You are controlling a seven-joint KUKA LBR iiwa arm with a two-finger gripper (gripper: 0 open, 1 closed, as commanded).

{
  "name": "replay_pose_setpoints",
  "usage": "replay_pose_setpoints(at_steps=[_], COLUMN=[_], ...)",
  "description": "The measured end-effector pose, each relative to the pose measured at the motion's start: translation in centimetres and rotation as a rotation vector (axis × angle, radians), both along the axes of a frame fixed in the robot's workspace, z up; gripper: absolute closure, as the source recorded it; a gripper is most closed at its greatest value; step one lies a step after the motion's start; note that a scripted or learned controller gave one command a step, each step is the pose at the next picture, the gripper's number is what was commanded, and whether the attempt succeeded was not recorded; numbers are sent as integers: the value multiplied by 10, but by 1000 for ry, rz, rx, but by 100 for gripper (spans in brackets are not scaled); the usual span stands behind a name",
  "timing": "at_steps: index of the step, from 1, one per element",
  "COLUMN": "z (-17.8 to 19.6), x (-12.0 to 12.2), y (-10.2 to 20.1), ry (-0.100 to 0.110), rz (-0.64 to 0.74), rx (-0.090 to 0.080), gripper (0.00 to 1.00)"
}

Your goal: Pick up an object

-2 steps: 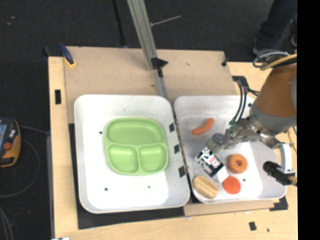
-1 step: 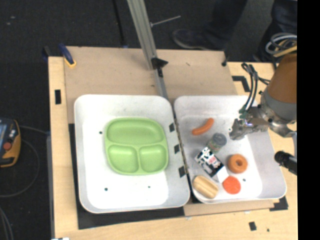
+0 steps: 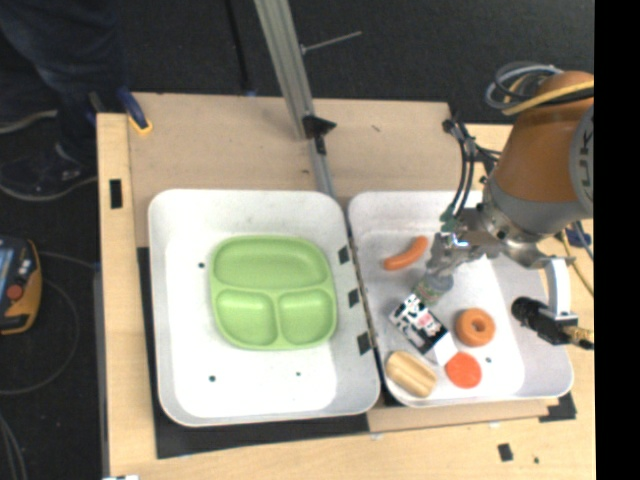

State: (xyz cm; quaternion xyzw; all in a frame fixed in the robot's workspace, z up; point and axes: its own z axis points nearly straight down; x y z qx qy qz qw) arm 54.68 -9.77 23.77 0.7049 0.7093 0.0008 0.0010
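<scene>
Orange hot dog (image 3: 405, 255), slightly curved

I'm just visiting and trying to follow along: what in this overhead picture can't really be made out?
- Gripper: small and blurred, so its finger state is unclear, as is any contact with the black-and-white carton.
- Carton's print: too small to read.
- Right bin: its far right part is hidden under the arm.
- Bread roll: sits at the bin's rim; whether it overhangs is unclear.
</scene>
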Motion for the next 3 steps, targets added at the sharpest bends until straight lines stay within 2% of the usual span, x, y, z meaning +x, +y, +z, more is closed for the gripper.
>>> replay_pose_setpoints(at_steps=[1,2,3], z=[4,3,-6], x=[-4,12,15], y=[50,106,165], ry=[1,1,2], rz=[1,2,2], rx=[1,2,2], gripper=[100,100,100])
